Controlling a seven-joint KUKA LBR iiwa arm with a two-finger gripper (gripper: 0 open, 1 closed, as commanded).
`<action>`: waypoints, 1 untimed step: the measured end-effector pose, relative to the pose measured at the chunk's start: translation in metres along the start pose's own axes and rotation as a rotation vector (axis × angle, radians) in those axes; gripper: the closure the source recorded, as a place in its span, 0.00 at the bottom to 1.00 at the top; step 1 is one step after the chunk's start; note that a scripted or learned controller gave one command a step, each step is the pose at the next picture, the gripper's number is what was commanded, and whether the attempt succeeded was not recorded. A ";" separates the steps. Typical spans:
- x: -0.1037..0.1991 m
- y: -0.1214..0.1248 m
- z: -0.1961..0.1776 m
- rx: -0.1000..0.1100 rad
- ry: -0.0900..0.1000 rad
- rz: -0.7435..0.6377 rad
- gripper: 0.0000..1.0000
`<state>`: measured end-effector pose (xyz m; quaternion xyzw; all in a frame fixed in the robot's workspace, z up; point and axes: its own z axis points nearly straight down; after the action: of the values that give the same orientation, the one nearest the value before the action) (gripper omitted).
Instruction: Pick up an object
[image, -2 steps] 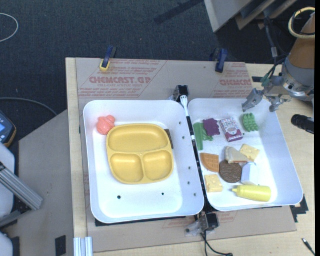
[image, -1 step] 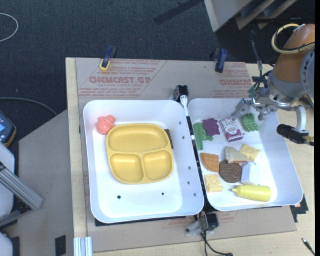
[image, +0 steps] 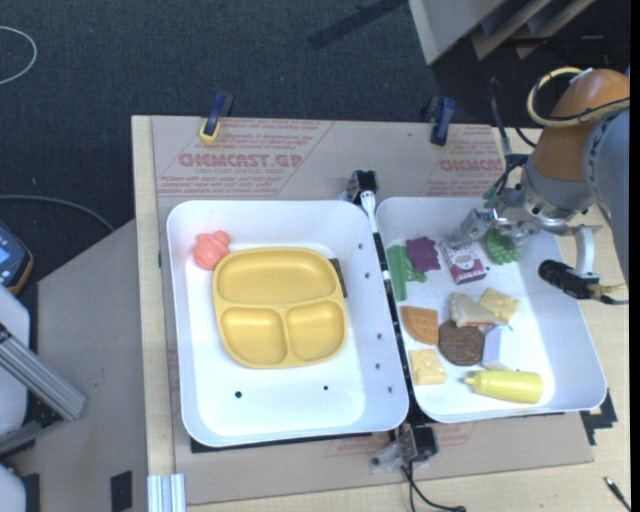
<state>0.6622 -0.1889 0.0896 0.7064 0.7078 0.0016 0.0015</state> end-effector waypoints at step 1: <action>-0.001 0.003 -0.015 -0.010 -0.006 -0.002 1.00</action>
<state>0.6652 -0.1898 0.1049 0.7056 0.7085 0.0030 0.0074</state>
